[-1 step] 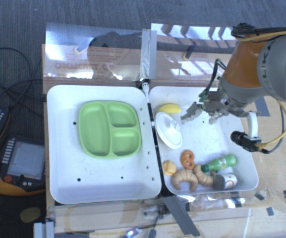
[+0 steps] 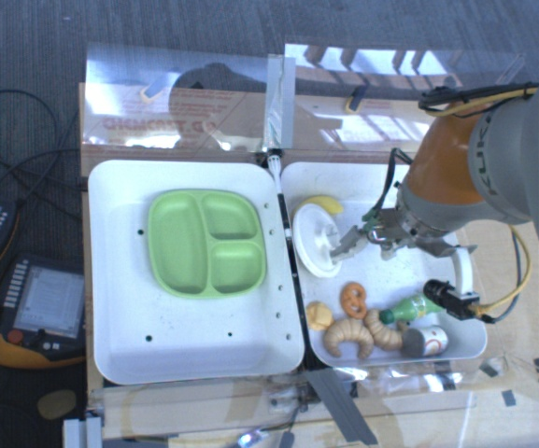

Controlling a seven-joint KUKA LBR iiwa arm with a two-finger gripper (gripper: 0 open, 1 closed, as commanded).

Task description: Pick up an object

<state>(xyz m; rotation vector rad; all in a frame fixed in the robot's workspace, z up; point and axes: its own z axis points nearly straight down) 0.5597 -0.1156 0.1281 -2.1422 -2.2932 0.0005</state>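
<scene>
Hovering beside the white plate (image 2: 314, 238), the gripper (image 2: 351, 241) nearly touches it.

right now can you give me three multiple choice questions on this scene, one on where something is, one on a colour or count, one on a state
1. Where is the green divided plate?
A. In the left bin
B. In the right bin
C. On the floor

2. How many compartments does that plate have?
A. Two
B. Three
C. Five

3. How does the small white plate sit in the right bin?
A. Flat in the middle
B. Tipped up against the bin's left wall
C. Upside down on the croissant

Answers:
1. A, it lies on the floor of the left bin.
2. B, one long section on the left and two smaller ones on the right.
3. B, it stands on edge by the divider, with a yellow piece behind it and the gripper right beside it.
</scene>
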